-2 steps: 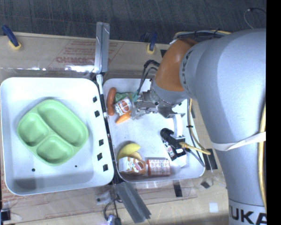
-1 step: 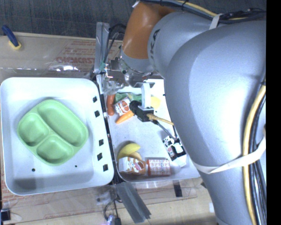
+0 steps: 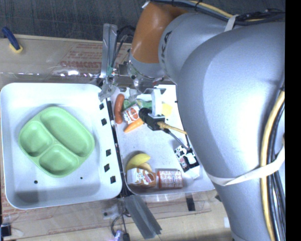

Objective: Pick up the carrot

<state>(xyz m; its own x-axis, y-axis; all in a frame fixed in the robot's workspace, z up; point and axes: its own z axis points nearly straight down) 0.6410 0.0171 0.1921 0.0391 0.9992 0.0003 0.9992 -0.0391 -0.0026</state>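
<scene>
The carrot [image 3: 133, 126] is a small orange taper lying in the right bin [image 3: 163, 144], near its upper left part. It touches a small labelled can [image 3: 132, 114] just above it. My gripper [image 3: 106, 89] hangs over the divider between the two bins, at the right bin's top left corner. It is up and to the left of the carrot and apart from it. Nothing shows between its tips. The grey arm covers the right side of the right bin.
A reddish sausage [image 3: 119, 107] lies upright beside the gripper. A banana [image 3: 139, 160] and a brown bottle [image 3: 157, 178] lie at the right bin's near edge, a white-and-black item [image 3: 188, 160] further right. The left bin [image 3: 15, 185] holds a green divided plate [image 3: 56, 140].
</scene>
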